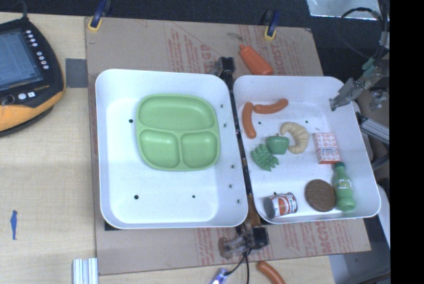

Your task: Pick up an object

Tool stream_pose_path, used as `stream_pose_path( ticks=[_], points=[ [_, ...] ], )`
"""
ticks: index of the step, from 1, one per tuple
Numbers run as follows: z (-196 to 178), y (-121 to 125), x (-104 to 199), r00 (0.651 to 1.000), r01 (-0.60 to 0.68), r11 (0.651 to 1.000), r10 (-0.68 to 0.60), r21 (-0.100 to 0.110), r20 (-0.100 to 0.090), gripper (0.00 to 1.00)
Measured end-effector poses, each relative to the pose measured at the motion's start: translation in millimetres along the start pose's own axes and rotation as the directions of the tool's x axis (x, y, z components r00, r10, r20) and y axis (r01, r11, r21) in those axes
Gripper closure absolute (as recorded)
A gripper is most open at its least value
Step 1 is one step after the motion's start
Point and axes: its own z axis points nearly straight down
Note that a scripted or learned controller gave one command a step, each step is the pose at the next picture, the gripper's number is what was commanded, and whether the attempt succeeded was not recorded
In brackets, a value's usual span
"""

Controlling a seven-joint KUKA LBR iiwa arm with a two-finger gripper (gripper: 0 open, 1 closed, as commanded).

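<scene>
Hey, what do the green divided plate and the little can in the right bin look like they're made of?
The green divided plate looks like moulded plastic: one even matte colour, rounded compartment ridges, a soft sheen. The little can, lying on its side, looks like a toy can, plastic or thin metal; its pale end and red-and-white label suggest a printed wrap, but it is too small to tell for certain.

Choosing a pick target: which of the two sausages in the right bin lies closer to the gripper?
The orange-red sausage lying crosswise near the bin's far wall; the other sausage runs lengthwise by the divider, farther from the gripper.
</scene>
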Motion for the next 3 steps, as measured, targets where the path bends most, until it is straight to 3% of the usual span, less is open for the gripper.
stream_pose_path(
  ticks=[1, 2, 3],
  points=[
    [147, 1, 48, 1.0, 0.002, 1.0, -0.002, 0.003, -0.001, 0.0],
    [200, 34, 44, 1.0, 0.003, 1.0, -0.003, 0.0, 0.002, 0.0],
    [179, 16, 27, 1.0, 0.0, 1.0, 0.0, 0.001, -0.001, 0.0]
  ],
)
